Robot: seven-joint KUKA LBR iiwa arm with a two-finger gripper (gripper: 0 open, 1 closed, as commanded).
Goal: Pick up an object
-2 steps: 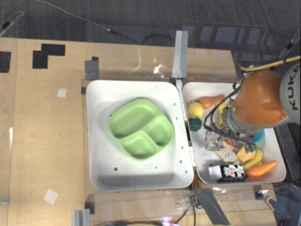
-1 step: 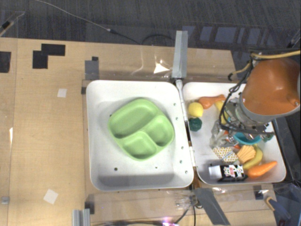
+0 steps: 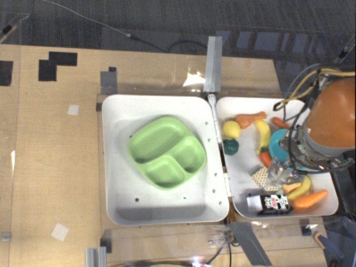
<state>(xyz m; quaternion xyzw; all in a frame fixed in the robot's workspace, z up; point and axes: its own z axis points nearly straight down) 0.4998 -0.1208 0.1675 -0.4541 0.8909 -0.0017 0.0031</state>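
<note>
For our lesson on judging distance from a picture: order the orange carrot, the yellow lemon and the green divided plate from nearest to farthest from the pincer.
1. Carrot, right bin's front corner, beside the pincer.
2. Lemon, right bin's far left side.
3. Green plate, in the left bin.

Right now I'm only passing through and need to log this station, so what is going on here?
A grey robot arm with an orange band reaches in from the right over the right-hand bin, which is crowded with toy food: a lemon, bananas, a carrot and a small dark bottle. Its gripper is low among these items, but nothing is clearly between its fingers. The left bin holds a green divided plate, untouched.
</note>
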